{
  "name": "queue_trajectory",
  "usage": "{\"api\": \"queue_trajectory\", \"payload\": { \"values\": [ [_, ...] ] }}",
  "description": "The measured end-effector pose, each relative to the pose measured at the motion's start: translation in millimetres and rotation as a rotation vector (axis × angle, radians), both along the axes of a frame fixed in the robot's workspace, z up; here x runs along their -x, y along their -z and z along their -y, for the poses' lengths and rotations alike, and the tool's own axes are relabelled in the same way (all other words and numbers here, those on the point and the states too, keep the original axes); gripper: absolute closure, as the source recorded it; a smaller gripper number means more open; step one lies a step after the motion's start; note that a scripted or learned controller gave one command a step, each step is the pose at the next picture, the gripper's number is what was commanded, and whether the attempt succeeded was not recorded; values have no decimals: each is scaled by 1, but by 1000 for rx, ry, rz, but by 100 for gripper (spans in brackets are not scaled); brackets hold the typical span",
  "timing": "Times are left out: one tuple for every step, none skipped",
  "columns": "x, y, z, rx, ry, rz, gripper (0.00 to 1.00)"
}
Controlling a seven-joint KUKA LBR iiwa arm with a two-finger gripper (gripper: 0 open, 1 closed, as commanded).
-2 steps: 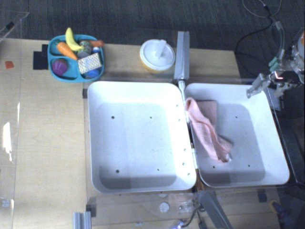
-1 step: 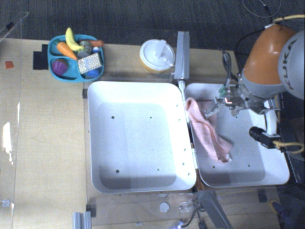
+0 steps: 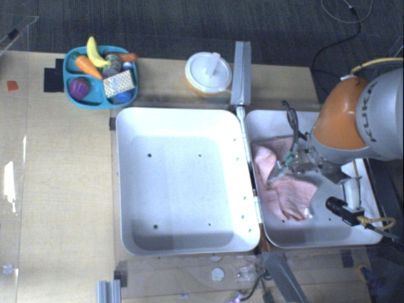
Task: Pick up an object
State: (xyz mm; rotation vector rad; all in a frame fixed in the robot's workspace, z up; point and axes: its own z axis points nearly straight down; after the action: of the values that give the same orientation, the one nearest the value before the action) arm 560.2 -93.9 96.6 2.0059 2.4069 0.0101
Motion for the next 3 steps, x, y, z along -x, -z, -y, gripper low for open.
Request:
{"api": "queue_trajectory", "payload": {
  "values": [
    [-111,9,16,-1,235,-2,0],
    [-102,-11,0,-1,235,-4,0],
    [-58,7,67,1,180,1,0]
  ]
}}
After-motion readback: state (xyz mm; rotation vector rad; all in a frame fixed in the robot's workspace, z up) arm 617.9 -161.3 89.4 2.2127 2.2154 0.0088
